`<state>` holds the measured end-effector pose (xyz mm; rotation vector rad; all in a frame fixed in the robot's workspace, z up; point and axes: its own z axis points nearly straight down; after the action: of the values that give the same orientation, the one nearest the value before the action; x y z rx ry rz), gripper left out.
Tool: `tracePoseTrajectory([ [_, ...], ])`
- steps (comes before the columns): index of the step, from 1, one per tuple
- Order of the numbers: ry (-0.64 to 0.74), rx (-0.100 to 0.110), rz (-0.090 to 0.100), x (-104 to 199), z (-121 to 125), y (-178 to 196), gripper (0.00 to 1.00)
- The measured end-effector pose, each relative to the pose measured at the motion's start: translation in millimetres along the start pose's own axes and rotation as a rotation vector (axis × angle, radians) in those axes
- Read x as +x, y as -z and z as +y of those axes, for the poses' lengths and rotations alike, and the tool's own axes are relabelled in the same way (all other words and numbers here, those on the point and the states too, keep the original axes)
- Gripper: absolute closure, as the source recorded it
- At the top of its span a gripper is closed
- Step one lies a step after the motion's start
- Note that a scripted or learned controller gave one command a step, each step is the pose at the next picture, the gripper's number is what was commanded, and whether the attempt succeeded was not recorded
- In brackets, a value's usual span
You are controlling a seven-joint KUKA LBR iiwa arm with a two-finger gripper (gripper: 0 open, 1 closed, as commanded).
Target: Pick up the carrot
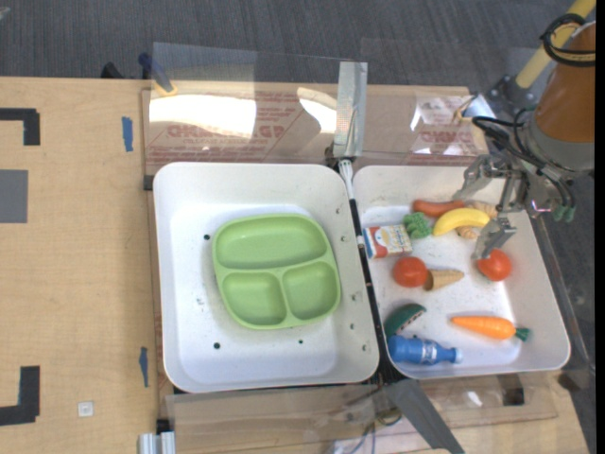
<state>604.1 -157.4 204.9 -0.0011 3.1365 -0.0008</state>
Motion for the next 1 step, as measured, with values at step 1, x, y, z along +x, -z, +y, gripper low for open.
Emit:
tracePoseTrajectory([
  [1,-0.002,-0.001,0.005,64.9,-20.5,-42.2,0.0],
])
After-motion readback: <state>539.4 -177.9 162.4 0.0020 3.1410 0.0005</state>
